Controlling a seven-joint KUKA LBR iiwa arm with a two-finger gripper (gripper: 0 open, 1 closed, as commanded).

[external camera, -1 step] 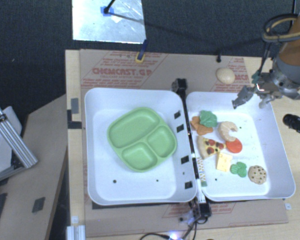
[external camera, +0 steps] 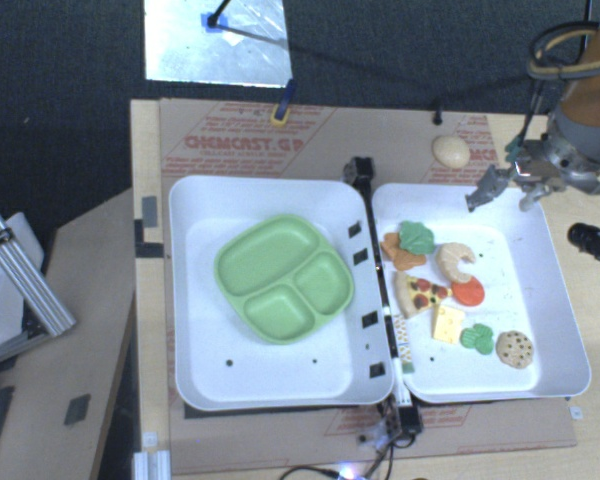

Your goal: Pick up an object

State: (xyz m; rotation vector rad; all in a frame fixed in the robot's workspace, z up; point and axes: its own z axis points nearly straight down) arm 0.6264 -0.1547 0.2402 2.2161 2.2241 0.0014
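My gripper (external camera: 505, 194) hangs over the far right corner of the right bin (external camera: 540, 258), open, with nothing between its fingers. Below and left of it lie several toy foods: a green leafy piece (external camera: 416, 236), an orange piece (external camera: 404, 256), a croissant (external camera: 456, 260), a red tomato slice (external camera: 468, 293), a pizza slice (external camera: 420, 293), a yellow cheese wedge (external camera: 447, 323), a broccoli (external camera: 477, 338) and a chocolate-chip cookie (external camera: 515, 349). All rest on the bin floor, apart from the gripper.
The left bin (external camera: 195, 268) holds a green divided plate (external camera: 283, 278). A beige egg-like object (external camera: 451, 151) lies on the cardboard behind the right bin. A black divider (external camera: 375, 268) runs between the bins.
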